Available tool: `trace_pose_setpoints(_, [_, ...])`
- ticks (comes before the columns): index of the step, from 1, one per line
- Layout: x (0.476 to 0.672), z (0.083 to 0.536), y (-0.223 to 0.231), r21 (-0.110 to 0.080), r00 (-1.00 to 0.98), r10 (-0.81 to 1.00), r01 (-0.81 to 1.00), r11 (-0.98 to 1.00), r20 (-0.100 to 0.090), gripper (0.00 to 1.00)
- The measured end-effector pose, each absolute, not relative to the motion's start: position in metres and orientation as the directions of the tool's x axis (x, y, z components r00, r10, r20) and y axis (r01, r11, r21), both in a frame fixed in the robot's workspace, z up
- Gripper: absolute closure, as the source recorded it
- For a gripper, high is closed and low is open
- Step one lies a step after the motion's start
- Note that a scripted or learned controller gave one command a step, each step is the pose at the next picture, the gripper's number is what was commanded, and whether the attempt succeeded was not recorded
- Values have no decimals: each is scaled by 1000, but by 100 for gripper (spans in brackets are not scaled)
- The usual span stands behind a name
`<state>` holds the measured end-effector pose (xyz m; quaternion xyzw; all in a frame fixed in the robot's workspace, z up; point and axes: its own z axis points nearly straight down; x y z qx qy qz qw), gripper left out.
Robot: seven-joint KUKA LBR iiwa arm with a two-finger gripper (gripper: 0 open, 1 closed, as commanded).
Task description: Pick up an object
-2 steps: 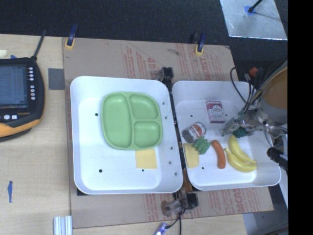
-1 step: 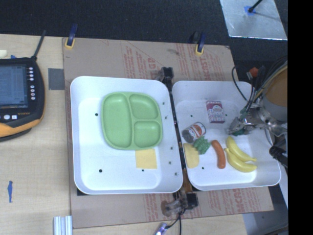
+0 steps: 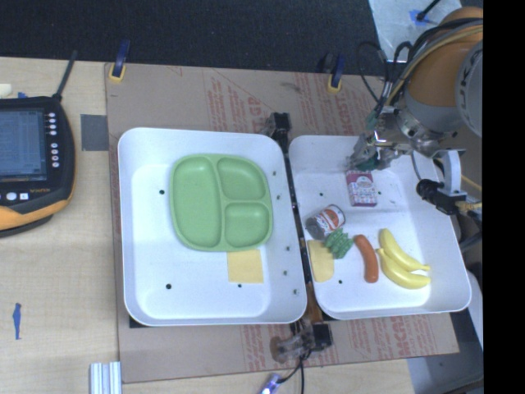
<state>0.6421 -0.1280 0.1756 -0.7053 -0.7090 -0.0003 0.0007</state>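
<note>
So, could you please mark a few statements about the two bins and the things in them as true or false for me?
1. The green plate lies in the left bin. True.
2. The banana is in the left bin. False: it lies in the right bin, beside the sausage.
3. A yellow square lies just below the green plate. True.
4. The gripper is over the left bin. False: it is over the right bin, just above the small red packet.
5. The can stands on the green plate. False: it lies in the right bin.
</note>
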Motion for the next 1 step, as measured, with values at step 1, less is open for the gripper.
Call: trace_pose_setpoints(1, [631,230,-62,-2,-5,1000,1000,5,1,100])
